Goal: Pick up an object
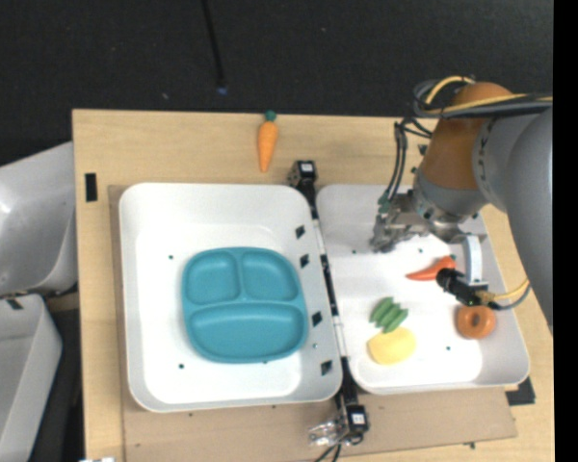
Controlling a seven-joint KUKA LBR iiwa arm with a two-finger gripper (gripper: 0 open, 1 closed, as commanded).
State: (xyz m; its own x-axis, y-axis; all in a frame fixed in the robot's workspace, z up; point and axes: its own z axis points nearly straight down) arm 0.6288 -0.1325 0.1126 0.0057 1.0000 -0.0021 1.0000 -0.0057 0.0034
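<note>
Fingers point(397, 231) low over right bin point(361, 210)

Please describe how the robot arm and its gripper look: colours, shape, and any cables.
The arm is a thick, rounded grey body with a glossy orange band above the wrist. Thin cables, dark and yellowish, loop around the orange part and run down beside it. Below sits the gripper, a small assembly of grey metal and black parts. I see no markings.

My arm point(506, 152) reaches in from the right, grey, its orange band point(458, 147) above the wrist. The wrist bends downward, and my gripper point(397, 227) hangs low toward the far right of the scene.
</note>
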